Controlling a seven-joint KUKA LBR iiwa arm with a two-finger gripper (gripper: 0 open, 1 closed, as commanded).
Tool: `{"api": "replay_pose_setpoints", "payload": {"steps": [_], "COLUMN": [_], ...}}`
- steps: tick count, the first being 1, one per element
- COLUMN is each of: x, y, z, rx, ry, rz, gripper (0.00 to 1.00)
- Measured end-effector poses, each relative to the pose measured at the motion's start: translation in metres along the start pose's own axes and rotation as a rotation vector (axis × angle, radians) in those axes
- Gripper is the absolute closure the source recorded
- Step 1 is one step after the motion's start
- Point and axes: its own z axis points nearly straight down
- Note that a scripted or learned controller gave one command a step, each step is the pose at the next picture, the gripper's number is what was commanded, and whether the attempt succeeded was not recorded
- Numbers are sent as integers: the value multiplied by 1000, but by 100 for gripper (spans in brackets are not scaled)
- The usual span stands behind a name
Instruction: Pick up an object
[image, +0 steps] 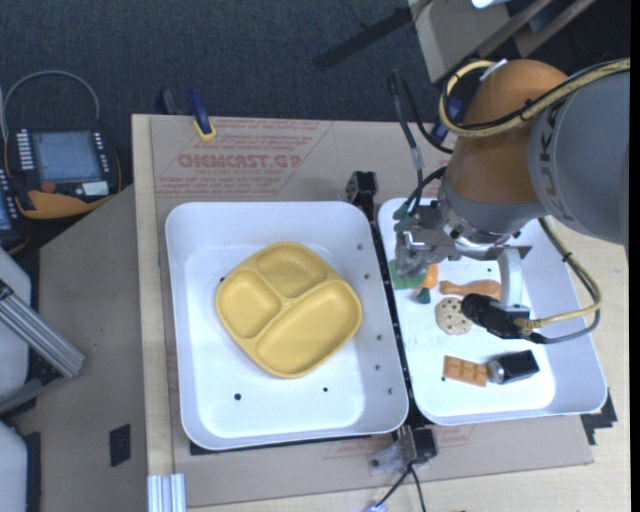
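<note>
Camera view is showing, nearest, a waffle-like biscuit (465, 371), then a round cookie (453, 316), then the gripper (414, 262) hovering over an orange carrot-like piece (429, 277) in the right bin (570, 395), its grasp unreadable, so it is needing to centre squarely before descending.

Bright, even overhead light; slight softness.

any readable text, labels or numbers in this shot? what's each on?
"CHEMCAST GP", red print, on the brown protective sheet behind the left bin; the last letters are unsure.
A smaller red line above it on the same sheet: too blurred to read.
Handheld pendant screen at far left: lit, content too small to read.
</note>
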Motion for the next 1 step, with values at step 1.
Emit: {"api": "replay_pose_setpoints", "payload": {"steps": [1], "x": [50], "y": [-15], "z": [-12], "rx": [-2], "ry": [0], "rz": [-1], "gripper": [100]}}
